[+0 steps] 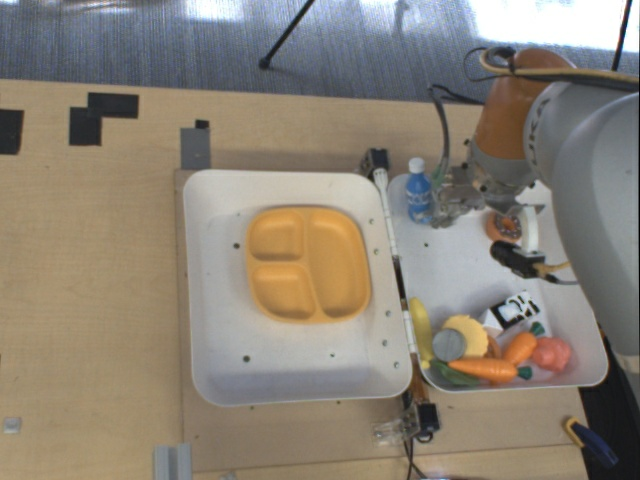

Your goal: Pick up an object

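My gripper (452, 206) hangs low over the far left part of the right bin (455, 268), just right of a small water bottle (420, 194) with a blue cap and blue label. The bottle stands upright in the bin's far left corner. A small round orange and brown thing (506, 227) lies under the wrist, partly hidden. Along the near edge of this bin lie a banana (420, 328), a yellow piece with a grey disc (458, 340), a long carrot (484, 370), a second carrot (520, 347), a pinkish-red fruit (552, 353) and a black-and-white box (514, 311).
The left bin (220, 358) holds a yellow divided plate (305, 263) at its middle. The grey arm (590, 168) covers the right bin's far right side. Clamps sit on the ridge between the bins.
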`<state>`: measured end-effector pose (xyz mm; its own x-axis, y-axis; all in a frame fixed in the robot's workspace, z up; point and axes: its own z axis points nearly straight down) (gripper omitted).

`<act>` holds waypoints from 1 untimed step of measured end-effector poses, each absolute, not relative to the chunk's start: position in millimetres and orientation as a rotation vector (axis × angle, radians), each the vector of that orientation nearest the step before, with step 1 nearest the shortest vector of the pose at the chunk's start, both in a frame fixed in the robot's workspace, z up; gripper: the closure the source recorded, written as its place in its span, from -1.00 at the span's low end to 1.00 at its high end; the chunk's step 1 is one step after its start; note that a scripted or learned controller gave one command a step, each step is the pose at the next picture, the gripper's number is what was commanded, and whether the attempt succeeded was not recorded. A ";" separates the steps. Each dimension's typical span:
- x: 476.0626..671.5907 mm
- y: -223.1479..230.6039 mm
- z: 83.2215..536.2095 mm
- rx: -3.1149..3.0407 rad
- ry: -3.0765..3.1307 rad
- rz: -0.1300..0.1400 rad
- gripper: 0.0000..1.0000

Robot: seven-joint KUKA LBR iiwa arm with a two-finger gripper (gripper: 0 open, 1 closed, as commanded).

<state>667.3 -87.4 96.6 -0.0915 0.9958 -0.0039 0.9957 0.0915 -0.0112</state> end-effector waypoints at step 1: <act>666.9 -88.2 96.2 -2.113 -2.319 0.020 -1.00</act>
<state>666.9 -88.2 96.2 -0.0926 0.9957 -0.0053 0.9956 0.0926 -0.0121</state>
